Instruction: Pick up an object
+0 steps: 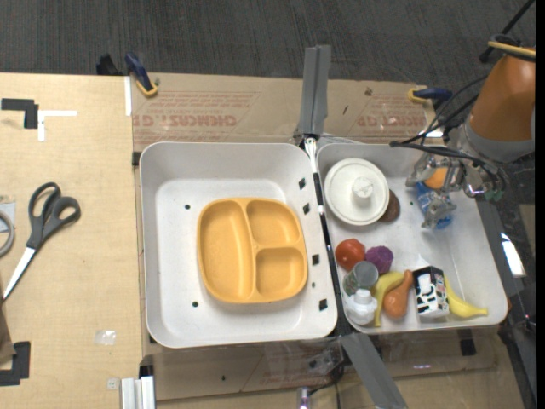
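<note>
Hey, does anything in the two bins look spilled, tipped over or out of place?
Nothing stands out. The yellow divided plate lies flat in the left bin; the toy food sits clustered in the right bin, with nothing outside the bins.

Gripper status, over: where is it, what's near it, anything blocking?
Gripper low in right bin, upper right corner. Small orange item at it, grasp unconfirmed. White lid left of it, apart. Toy food clustered at front, clear of it.
</note>
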